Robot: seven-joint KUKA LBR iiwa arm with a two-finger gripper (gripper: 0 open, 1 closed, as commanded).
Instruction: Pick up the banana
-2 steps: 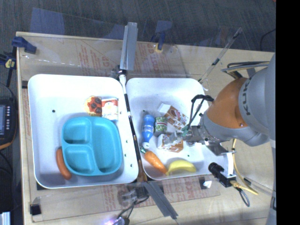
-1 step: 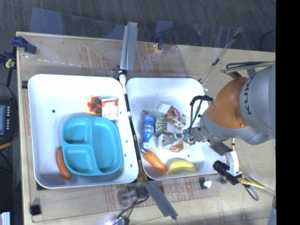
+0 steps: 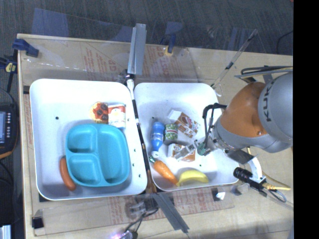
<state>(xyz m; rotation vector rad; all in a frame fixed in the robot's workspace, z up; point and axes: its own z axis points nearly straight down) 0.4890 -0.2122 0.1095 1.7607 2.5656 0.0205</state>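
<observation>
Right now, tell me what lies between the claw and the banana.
In the camera view, only bare white floor of the right bin separates the claw from the banana; the snack packets sit beside that stretch.

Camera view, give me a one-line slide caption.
Grey KUKA arm's gripper hovers over food packets beside the yellow banana in the right white bin.

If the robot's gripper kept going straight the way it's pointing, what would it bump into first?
The gripper points leftward into the right bin. Most likely it would first meet the small brown snack packet just in front of it, not the banana, which lies nearer the bin's front edge. Height is hard to judge from above.
</observation>
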